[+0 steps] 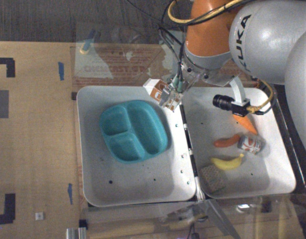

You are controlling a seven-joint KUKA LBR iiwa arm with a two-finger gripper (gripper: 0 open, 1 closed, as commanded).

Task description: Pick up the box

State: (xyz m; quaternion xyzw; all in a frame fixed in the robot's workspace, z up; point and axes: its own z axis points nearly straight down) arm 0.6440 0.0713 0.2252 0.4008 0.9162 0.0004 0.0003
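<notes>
The box (pixel 155 88) is small, white and orange, and sits at the far right corner of the left bin (pixel 93 148), over the rim. My gripper (pixel 169 99) hangs from the orange-banded wrist right beside it, and its fingers are shut on the box's right end. The arm's grey body covers the far part of the right bin (pixel 282 178).
A teal divided plate (pixel 134 131) lies in the middle of the left bin. In the right bin lie a carrot (pixel 248 125), a red sausage (pixel 226 142), a small can (pixel 250 144), a banana (pixel 227 163) and a brown sponge (pixel 213 178).
</notes>
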